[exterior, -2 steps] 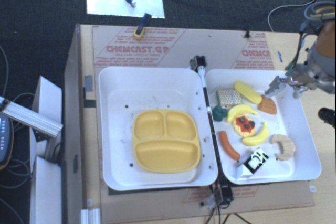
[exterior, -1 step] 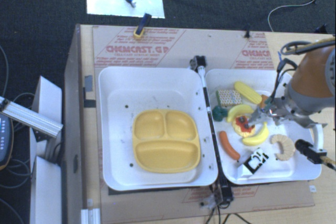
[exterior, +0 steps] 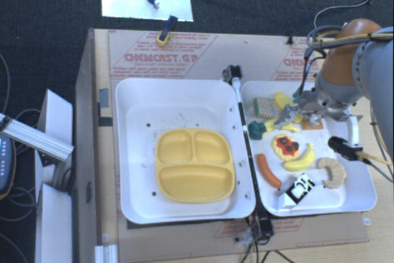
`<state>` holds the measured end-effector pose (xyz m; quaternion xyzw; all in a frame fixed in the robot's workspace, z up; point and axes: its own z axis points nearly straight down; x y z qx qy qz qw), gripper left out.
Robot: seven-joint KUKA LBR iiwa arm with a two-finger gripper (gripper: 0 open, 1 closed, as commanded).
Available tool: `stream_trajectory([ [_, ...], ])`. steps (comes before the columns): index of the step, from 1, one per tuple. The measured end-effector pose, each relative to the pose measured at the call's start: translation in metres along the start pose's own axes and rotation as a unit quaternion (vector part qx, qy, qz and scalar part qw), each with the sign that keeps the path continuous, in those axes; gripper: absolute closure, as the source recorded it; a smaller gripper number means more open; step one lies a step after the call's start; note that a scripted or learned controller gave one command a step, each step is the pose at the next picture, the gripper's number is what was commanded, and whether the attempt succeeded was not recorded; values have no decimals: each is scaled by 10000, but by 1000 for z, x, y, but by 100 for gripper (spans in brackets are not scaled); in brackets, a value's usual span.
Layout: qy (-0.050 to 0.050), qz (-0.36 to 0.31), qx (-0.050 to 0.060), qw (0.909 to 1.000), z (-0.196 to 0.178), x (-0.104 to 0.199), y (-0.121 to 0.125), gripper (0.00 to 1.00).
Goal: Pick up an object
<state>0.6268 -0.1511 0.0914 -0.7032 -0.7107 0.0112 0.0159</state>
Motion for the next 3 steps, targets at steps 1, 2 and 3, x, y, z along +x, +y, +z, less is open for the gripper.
stream_trajectory([
  [1,-37,23,-72,10000,8,38,38,0],
  [2,-44,17,-46,10000,-1,37,36,100],
  [3,-48,11,-76,10000,-3,37,38,0],
])
